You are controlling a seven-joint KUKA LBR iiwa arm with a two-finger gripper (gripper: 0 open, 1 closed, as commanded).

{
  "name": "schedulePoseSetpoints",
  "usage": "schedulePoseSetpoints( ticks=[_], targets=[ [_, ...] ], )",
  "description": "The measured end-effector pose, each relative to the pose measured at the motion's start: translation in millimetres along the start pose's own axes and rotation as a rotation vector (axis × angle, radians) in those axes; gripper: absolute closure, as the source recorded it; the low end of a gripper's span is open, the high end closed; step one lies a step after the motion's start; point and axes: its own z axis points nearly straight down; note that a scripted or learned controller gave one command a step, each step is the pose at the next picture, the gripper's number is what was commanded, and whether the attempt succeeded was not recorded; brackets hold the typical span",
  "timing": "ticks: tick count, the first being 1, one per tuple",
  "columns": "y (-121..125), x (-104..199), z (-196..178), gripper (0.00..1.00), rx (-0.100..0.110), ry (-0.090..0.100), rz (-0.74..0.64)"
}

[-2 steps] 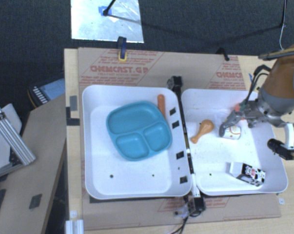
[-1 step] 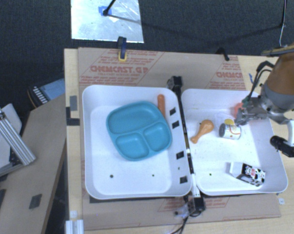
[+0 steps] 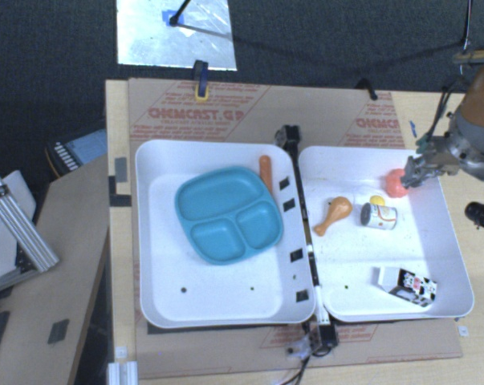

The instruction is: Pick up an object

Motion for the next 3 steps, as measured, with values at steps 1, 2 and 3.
schedulePoseSetpoints(
  ticks=[1,2,3],
  targets=[
    [2,-11,-55,1.0,0.001,0.0,0.001],
    [3,-11,-69,1.0,0.004,0.001,-0.001],
    [-19,44,-64,1.0,0.009,0.004,-0.004]
  ],
)
